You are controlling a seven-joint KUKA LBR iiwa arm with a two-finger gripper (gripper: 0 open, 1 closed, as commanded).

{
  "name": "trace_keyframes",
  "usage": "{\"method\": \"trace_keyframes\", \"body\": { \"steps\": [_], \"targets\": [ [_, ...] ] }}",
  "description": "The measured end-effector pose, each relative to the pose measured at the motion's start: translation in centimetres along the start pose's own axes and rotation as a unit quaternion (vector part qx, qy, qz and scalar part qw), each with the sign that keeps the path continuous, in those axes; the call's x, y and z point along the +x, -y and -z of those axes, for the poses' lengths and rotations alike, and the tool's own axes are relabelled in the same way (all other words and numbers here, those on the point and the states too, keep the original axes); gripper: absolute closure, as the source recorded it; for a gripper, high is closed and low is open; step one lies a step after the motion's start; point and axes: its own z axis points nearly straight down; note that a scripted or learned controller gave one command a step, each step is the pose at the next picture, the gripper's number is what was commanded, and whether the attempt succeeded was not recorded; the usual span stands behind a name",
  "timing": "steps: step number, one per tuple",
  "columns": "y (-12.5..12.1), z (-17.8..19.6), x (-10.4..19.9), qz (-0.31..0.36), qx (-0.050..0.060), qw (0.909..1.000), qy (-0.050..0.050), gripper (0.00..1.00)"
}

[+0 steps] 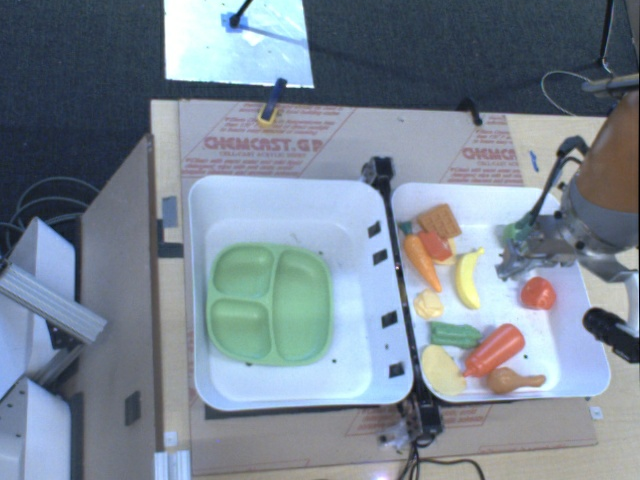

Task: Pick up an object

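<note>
Dark carpet surrounds a pale wooden bench [300,133] on which two shallow white bins sit side by side; nearest the lower edge, cables trail from the clip between them.

Starting at the near rim of the right bin [590,368], toy foods lie in a loose cluster: a brown drumstick [515,378] at about five o'clock from the bin's middle, a pale round piece [440,370] at seven o'clock, and a red pepper [495,348] resting against a green bean pod [455,334]. Farther in come a yellow banana [467,278], an orange carrot [423,261] at nine o'clock, and a tan cracker-like piece [440,221] at eleven. A red tomato [538,293] lies at three o'clock, just below the gripper [520,258].

That gripper hangs low over the bin, at roughly two o'clock from its middle; I cannot tell how it stands, since dark metal blurs together there. Nothing visibly sits in it. A bit of green [517,232] shows beside it, unidentifiable.

The left bin [300,198] holds a green divided plate [270,303].

My judgement: this is the descent or approach stage, with no pick achieved. The tomato looks the closest candidate; the next move calls for centring over one object and closing on it cleanly, avoiding neighbours.
</note>
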Motion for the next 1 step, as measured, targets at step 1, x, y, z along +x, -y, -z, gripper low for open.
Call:
{"method": "trace_keyframes", "body": {
  "steps": [1],
  "targets": [
    [-1.82,-13.65,0.88,0.000,0.006,1.0000,-0.001,1.00]
  ]
}}
